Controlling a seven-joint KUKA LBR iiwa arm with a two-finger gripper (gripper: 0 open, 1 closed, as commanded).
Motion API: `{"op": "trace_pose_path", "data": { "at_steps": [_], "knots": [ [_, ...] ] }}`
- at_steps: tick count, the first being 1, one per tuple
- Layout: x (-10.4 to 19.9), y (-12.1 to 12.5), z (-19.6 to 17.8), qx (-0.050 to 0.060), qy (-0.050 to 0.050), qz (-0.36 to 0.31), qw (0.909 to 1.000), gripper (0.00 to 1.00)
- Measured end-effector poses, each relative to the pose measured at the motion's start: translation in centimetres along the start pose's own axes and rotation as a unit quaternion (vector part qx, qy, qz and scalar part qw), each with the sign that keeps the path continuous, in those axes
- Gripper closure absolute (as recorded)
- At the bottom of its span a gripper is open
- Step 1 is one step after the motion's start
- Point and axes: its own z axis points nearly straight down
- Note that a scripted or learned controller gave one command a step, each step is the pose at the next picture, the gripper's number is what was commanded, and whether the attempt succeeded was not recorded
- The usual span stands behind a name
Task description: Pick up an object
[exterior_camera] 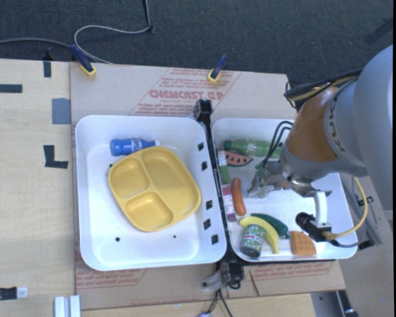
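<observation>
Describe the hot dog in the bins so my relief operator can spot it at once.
Look in the right bin, along its left wall beside the divider. The hot dog lies lengthwise there, below the watermelon slice and above the banana. It is the one reddish-orange sausage shape, just left of the gripper.

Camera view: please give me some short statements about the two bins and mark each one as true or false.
1. The yellow divided plate lies in the left bin. True.
2. The blue bottle lies in the right bin. False: it lies in the left bin, above the plate.
3. The claw is over the right bin. True.
4. The banana rests on the yellow plate. False: it lies in the right bin.
5. A sausage lies in the right bin. True.
</observation>
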Motion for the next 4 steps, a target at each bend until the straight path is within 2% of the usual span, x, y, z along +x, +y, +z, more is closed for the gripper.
{"op": "trace_pose_path", "data": {
  "at_steps": [1, 2, 3, 4],
  "knots": [
    [-0.5, 0.0, -0.1, -0.001, -0.005, 0.002, 1.0, 0.0],
    [0.5, 5.0, 1.0, 0.0, 0.002, -0.002, 1.0, 0.0],
    [0.6, 5.0, 0.1, 0.0, 0.001, -0.003, 1.0, 1.0],
    [2.2, 2.3, -13.5, 0.002, 0.004, -0.003, 1.0, 1.0]
  ]
}}
